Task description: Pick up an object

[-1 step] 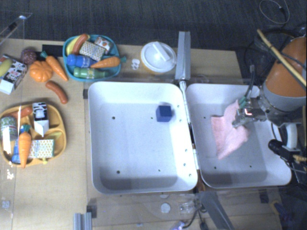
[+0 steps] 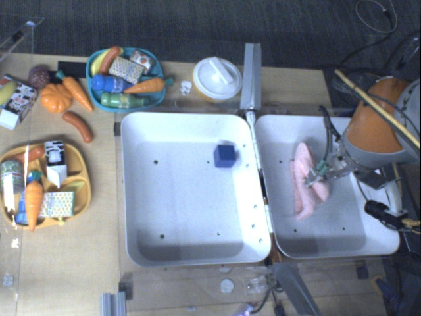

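Near edge: bare wooden surface (image 2: pixel 72 268) at 7 o'clock, with both white bins just above it.

Left bin (image 2: pixel 191 242) held one blue cube (image 2: pixel 225 155), sitting toward the bin's 1 o'clock corner, well apart from everything else.

Right bin (image 2: pixel 342 239) held a pink cloth (image 2: pixel 304 180), a long strip running roughly 12 to 6 o'clock, left of the bin's centre.

End effector (image 2: pixel 322 172) was down in the right bin at the cloth's 3 o'clock edge, touching or just beside it. Whether its fingers were spread or pinching the cloth: cannot tell, too small and blurred. Arm (image 2: pixel 375 127) came in from 3 o'clock, orange band visible above the wrist.

At 9 o'clock on the surface: a yellow tray (image 2: pixel 82 176) with toy food, including a carrot (image 2: pixel 33 199) and small cartons.

Farther back at 10–11 o'clock: a sausage (image 2: pixel 79 126), a small pumpkin (image 2: pixel 55 98) and a blue bowl (image 2: pixel 105 103) piled with toy food.

At 12 o'clock, beyond the gap between the bins: a white lidded container (image 2: pixel 218 79), just beside a grey upright post (image 2: pixel 250 74).
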